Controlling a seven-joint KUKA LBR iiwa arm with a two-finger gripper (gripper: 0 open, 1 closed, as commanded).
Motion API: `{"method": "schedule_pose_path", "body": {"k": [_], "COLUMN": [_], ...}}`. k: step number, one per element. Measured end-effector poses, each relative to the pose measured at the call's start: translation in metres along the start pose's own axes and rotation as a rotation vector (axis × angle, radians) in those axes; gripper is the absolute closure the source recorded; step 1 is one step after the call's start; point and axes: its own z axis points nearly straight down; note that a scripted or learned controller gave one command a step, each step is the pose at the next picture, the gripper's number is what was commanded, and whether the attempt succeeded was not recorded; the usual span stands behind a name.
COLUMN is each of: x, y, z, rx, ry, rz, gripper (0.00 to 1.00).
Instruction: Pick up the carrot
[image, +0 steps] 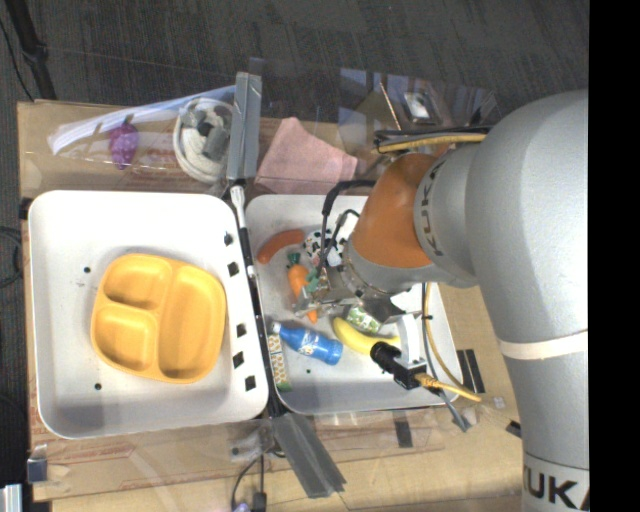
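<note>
My end effector (318, 272) is down inside the right-hand shallow white bin (330, 400), low over the small orange carrot with a green top (298, 279), which lies near that bin's left wall, just below a reddish-orange curved piece (278, 243). From above, my own wrist and the orange band cover most of the tool, so I cannot tell how it is set or whether it has anything in it; I will not count the carrot as held.

To do this step well, I judge I should centre over the carrot's thick orange body, not its green end, and close across its narrow width so it cannot roll out. The clutter matters: a blue bottle with a yellow label (310, 344) lies just below, and a yellow banana-shaped toy (362, 335) sits close on the right. I should come straight down, avoid nudging these, then lift slowly and check that the carrot rises with me.

The yellow divided plate (158, 317) in the left bin (60, 400) plays no part.
</note>
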Motion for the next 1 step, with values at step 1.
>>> {"method": "schedule_pose_path", "body": {"k": [1], "x": [0.0121], "y": [0.0851], "z": [-0.0934], "rx": [-0.005], "ry": [-0.002], "rz": [0.051], "gripper": [1.00]}}
